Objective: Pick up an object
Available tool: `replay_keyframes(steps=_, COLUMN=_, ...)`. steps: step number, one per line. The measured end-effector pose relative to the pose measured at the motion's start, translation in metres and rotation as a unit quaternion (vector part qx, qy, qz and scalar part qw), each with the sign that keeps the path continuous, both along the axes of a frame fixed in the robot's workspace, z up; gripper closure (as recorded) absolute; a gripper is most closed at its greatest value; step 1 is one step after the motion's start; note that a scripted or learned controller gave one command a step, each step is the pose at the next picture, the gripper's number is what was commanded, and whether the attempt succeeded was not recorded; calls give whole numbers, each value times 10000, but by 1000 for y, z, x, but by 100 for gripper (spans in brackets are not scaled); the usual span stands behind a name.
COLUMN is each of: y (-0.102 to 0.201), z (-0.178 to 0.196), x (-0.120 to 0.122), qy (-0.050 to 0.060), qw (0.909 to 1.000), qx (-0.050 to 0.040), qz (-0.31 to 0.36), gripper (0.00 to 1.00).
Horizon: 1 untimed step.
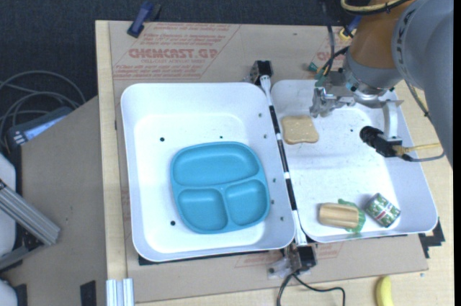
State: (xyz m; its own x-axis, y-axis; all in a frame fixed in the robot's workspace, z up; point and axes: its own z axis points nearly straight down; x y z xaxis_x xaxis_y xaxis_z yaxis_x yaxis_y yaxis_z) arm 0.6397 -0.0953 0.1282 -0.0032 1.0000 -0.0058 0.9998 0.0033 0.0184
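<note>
My gripper (pixel 323 103) hangs over the far left part of the right bin (pixel 403 182), under the orange wrist band. A tan slice of toast (pixel 300 130) lies flat just below and left of it, close to the bin's left wall; I see nothing held by the gripper. Near the front edge of the same bin lie a tan bread roll with a green end (pixel 338 215) and, to its right, a small green can (pixel 382 209) on its side.
The left bin (pixel 144 117) holds a blue three-part plate (pixel 219 185). A black clip (pixel 261 70) sits at the far end of the divider between the bins. A yellow object (pixel 384 291) lies off the bench at the front right.
</note>
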Motion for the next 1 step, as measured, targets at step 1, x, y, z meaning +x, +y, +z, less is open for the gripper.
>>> replay_keyframes(steps=1, y=0, z=10, x=1, qy=-14, qw=10000, qx=-6, qz=2, gripper=100)
